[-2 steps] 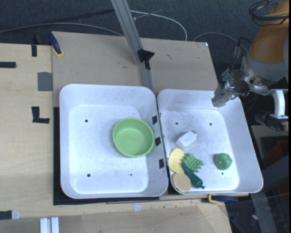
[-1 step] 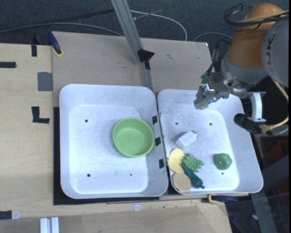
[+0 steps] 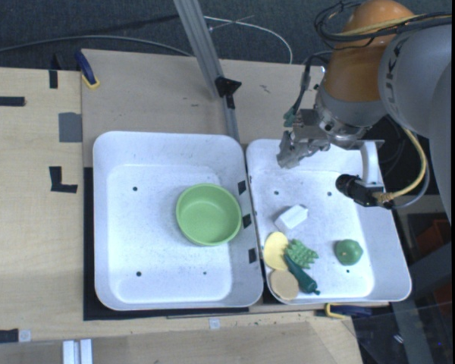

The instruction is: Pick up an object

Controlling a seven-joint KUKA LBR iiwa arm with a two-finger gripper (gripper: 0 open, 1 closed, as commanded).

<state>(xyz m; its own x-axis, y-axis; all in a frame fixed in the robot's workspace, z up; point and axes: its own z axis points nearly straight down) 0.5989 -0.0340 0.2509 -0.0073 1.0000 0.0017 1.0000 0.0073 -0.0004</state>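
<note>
A white block (image 3: 291,218) is lying near the middle of the right bin (image 3: 379,237), well nearer the camera than the gripper (image 3: 293,154), which is hanging over that bin's far left corner with nothing between its fingers, though how far they are parted cannot be told. Nearer still, crowding the bin's near left edge, are lying one yellow piece (image 3: 275,249), one tan piece (image 3: 283,284) and one green leafy toy (image 3: 302,262), with one green ball (image 3: 348,251) sitting apart to the right and open floor lying around the block. One green bowl (image 3: 208,214) is sitting alone in the left bin (image 3: 121,203).
</note>
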